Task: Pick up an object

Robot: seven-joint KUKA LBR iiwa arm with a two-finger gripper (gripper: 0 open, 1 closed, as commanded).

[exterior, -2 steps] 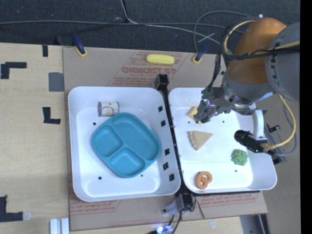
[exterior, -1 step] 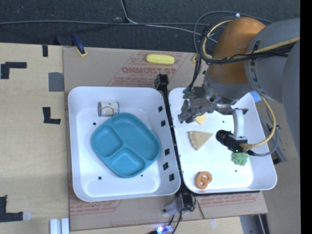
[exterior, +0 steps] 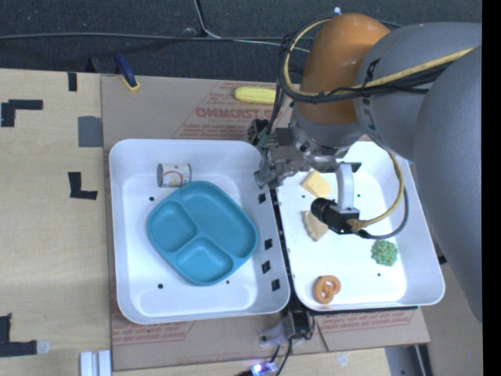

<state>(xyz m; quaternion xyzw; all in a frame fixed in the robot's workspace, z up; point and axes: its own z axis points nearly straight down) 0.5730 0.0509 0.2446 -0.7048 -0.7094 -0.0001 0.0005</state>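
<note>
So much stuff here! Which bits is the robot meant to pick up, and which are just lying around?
Candidates for picking, in the bins:
- blue divided plate
- small can
- yellow wedge
- tan piece
- green broccoli-like piece
- pretzel

Just lying about:
- yellow corn-like item on the cardboard behind the bins
- black cable across the dark backdrop
</note>
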